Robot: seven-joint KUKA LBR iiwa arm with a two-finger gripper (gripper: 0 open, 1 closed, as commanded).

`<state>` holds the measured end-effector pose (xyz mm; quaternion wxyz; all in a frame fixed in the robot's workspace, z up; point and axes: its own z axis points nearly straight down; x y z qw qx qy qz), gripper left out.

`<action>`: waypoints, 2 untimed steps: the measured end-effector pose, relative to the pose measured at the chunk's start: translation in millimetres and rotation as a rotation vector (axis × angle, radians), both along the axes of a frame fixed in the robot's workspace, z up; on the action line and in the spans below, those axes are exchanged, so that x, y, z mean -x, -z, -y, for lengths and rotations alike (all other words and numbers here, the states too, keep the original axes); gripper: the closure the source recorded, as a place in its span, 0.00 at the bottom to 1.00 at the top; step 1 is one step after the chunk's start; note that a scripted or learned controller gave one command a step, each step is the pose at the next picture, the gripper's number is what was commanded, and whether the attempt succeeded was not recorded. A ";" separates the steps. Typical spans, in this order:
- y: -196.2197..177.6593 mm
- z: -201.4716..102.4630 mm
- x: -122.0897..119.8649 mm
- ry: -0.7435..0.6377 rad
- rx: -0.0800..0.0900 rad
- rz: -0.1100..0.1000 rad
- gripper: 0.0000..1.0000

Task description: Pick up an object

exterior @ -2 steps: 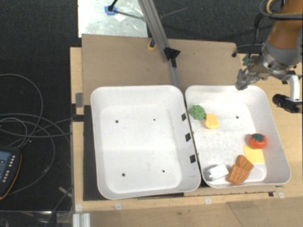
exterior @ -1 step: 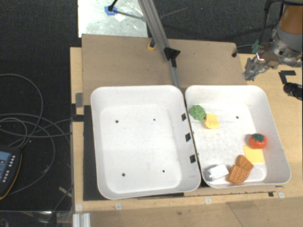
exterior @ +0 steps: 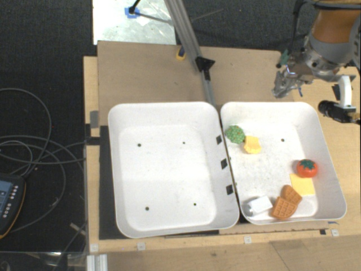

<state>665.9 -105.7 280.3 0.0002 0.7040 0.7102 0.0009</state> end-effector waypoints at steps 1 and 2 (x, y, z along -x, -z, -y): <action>-3.0 -49.4 7.2 -0.001 0.000 0.000 1.00; 9.7 -110.9 7.1 -0.002 -0.002 -0.001 1.00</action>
